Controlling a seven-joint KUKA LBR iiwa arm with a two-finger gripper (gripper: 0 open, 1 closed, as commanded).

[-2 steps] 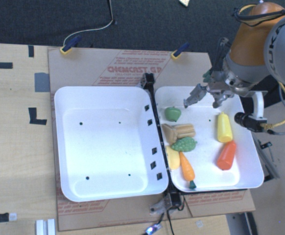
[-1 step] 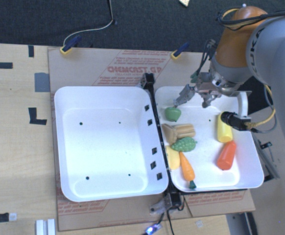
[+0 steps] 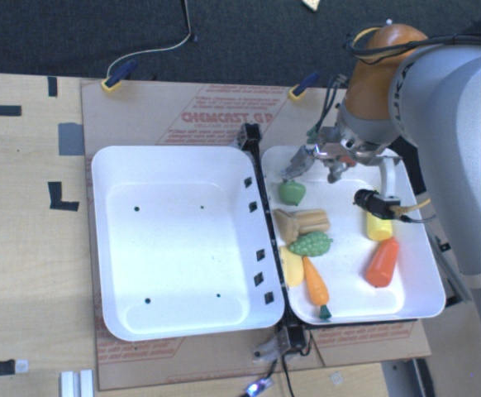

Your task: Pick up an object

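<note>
The right bin [image 3: 414, 304] holds several toy foods. A small green round piece [image 3: 291, 193] lies near its back left. In front of that are a tan bread-like piece [image 3: 305, 222], a knobbly green piece [image 3: 310, 244], a pale yellow piece [image 3: 291, 269] and an orange carrot [image 3: 315, 283]. A yellow piece [image 3: 378, 227] and a red-orange piece [image 3: 381, 263] lie toward the right side. My gripper [image 3: 316, 165] hangs over the back of this bin, just above and right of the green round piece, with its fingers spread and nothing between them.
The left bin [image 3: 108, 246] sits beside the right one, split from it by a black clip strip [image 3: 261, 222]. Both rest on a cardboard sheet [image 3: 216, 118]. The arm's grey bulk [image 3: 447, 122] covers the right bin's back right.
</note>
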